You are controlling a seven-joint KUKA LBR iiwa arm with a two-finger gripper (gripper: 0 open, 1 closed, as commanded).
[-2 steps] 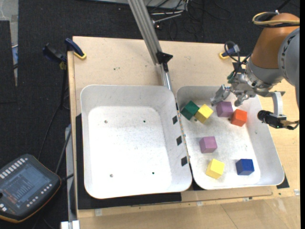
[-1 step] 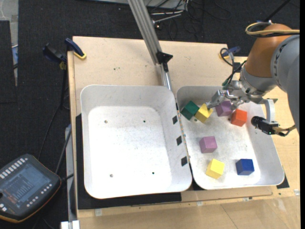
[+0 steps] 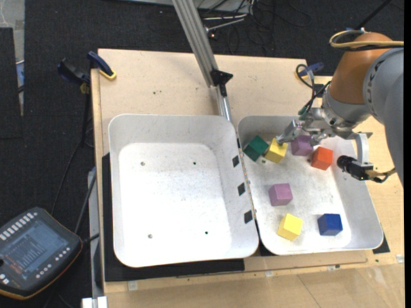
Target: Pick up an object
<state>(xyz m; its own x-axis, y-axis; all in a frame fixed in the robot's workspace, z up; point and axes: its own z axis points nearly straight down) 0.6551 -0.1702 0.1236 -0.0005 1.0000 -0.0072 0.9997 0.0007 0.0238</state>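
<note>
The right bin point(image 3: 359, 226) holds several small blocks. A green block point(image 3: 256, 148) and a yellow block point(image 3: 276, 151) sit near its back left corner, touching. A purple block point(image 3: 300, 145) and an orange block point(image 3: 322, 158) lie just right of them. Another purple block point(image 3: 280, 194) sits mid-bin, with a yellow block point(image 3: 290, 226) and a blue block point(image 3: 329, 224) toward the front. My gripper point(image 3: 297, 131) hangs low over the back of the bin, its fingertips right above the yellow and purple blocks there. Nothing shows between its fingers.
The left bin point(image 3: 128, 133) stands beside the right one. A slanted metal pole point(image 3: 199, 40) comes down to the bins' shared back edge. Clamps sit at the bench's back corners point(image 3: 103, 66). A teach pendant point(image 3: 32, 252) lies at the lower left.
</note>
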